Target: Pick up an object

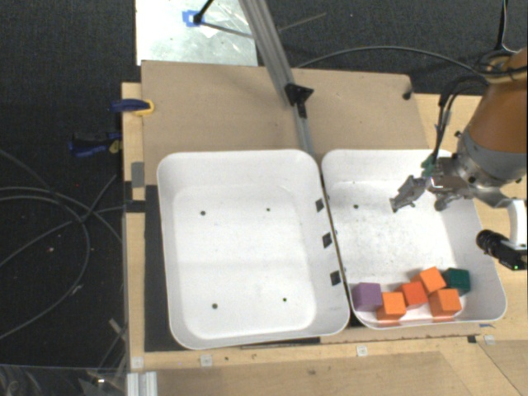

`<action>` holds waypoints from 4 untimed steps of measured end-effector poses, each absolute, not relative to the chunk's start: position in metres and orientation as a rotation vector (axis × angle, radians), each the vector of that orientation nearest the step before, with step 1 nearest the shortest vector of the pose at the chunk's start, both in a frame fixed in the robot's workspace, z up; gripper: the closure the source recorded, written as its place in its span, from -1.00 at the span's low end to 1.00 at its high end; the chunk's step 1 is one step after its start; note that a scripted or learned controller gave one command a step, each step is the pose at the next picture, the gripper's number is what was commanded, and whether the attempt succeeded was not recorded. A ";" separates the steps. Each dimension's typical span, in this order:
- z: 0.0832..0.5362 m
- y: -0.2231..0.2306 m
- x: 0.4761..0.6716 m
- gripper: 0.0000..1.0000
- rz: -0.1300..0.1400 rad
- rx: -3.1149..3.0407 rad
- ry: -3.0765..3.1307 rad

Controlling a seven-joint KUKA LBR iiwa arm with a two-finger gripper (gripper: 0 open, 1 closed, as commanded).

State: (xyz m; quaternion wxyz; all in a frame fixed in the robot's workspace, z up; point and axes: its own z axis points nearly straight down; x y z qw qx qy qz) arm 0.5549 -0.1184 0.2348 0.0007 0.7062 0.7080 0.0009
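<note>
Several blocks lie clustered in the near right corner of the right bin: a purple block, orange blocks and a dark green block. My gripper hangs over the right bin's far right part, well behind the blocks. Its two fingers are spread apart, open, with nothing between them.
The left bin sits beside the right one, with a row of black clips along the shared rim. A slanted metal pole crosses behind the bins. A black cable and fitting hang at the right bin's right edge.
</note>
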 end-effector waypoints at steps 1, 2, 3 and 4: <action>0.318 -0.070 0.495 -1.00 0.012 2.206 2.228; 0.478 -0.035 0.485 -1.00 0.014 2.206 2.225; 0.545 -0.027 0.495 -1.00 0.012 2.208 2.222; 0.541 -0.052 0.533 -1.00 0.003 2.219 2.218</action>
